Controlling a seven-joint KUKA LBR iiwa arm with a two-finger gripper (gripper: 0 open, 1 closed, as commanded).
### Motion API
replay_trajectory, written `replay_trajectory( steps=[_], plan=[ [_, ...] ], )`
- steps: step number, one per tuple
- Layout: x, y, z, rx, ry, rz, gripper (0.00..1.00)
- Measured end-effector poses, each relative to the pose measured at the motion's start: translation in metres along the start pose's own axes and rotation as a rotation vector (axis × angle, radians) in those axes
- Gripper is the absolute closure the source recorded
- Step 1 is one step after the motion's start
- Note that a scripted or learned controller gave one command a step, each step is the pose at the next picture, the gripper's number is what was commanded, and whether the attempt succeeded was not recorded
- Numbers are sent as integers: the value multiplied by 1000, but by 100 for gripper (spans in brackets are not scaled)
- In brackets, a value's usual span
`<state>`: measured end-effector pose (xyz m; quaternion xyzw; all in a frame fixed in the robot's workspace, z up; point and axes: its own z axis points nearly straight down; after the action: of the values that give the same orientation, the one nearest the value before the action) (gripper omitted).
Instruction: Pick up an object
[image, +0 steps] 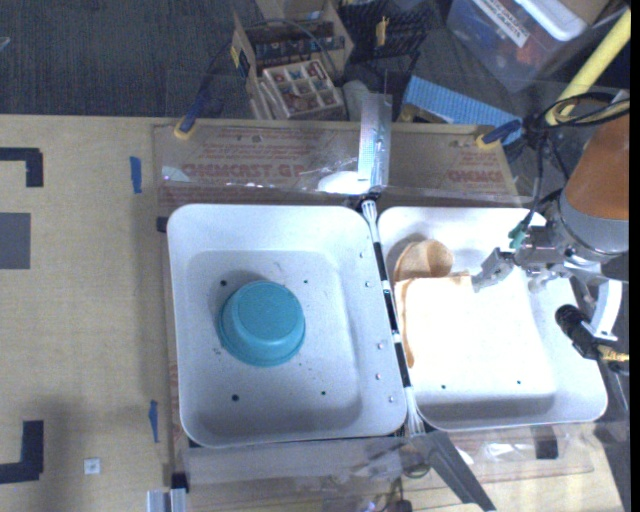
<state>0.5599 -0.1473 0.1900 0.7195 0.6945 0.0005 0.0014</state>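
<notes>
A blue bowl (262, 321) lies upside down in the middle of the left bin (190, 240). In the right bin (580, 400), a tan wooden cup (422, 258) lies in the far left corner. Just in front of it lies a pale flat item with an orange edge (404, 322), washed out by glare. My gripper (515, 274) hangs over the far right part of the right bin, to the right of the cup and apart from it. Its fingers (490, 270) stand open with nothing between them.
The raised divider (385, 300) runs between the two bins. Clear plastic packaging (270, 170) lies behind the bins, with boxes and cables beyond. The arm's orange band (605, 170) and black cabling (580, 330) hang over the right bin's right edge.
</notes>
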Motion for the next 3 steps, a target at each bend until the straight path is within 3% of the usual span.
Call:
replay_trajectory(
  steps=[1,2,3],
  plan=[
    [-7,-45,-21,3,2,-255,0],
    [14,35,-8,-1,0,-258,0],
    [4,93,102,-7,-3,-226,0]
  ],
)
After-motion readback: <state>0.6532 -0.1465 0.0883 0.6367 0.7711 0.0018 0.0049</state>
